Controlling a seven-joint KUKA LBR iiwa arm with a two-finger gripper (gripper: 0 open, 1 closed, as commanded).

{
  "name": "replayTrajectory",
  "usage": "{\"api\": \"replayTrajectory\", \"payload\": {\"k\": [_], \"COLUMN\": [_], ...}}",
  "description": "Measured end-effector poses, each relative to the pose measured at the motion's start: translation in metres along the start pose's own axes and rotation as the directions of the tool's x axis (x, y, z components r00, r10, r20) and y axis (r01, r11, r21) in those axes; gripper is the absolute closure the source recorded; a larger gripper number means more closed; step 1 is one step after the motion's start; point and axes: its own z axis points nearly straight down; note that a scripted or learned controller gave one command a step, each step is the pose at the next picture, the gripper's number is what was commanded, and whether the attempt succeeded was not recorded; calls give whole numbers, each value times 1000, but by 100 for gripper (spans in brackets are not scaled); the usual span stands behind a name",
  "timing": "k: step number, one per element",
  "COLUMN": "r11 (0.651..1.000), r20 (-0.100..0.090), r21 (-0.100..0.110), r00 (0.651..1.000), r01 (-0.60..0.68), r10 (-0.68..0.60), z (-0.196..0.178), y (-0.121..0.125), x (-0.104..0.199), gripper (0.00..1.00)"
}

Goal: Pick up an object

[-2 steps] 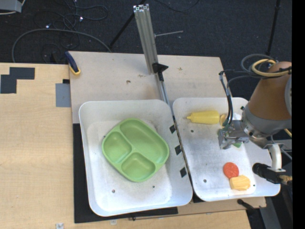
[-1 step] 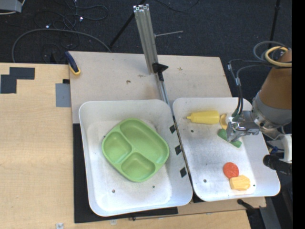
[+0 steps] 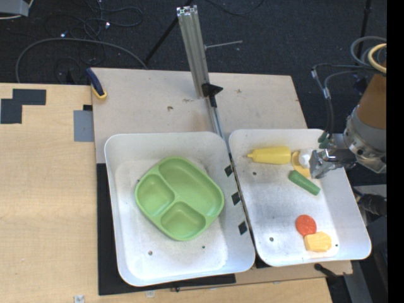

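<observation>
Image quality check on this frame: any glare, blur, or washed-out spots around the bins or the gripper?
Camera view: lighting even and soft, shadows faint; both white bins run bright but not blown out; green tray and yellow bottle read crisp; the gripper is slightly soft and small at the right, so its jaws are hard to resolve; dark floor underexposed.

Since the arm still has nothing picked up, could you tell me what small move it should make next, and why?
Probably a short shift of the claw toward the green stick, then down onto it. The claw sits at the right bin's far-right edge, just above that piece and beside the yellow bottle, and nothing shows between its tips. The stick is the nearest item.
</observation>
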Motion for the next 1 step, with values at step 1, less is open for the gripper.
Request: {"api": "replayTrajectory", "payload": {"k": [1], "r11": [1000], "r20": [-2], "r21": [4], "r00": [1000], "r01": [4], "r10": [-4], "z": [-1], "y": [9], "x": [56], "gripper": [100]}}
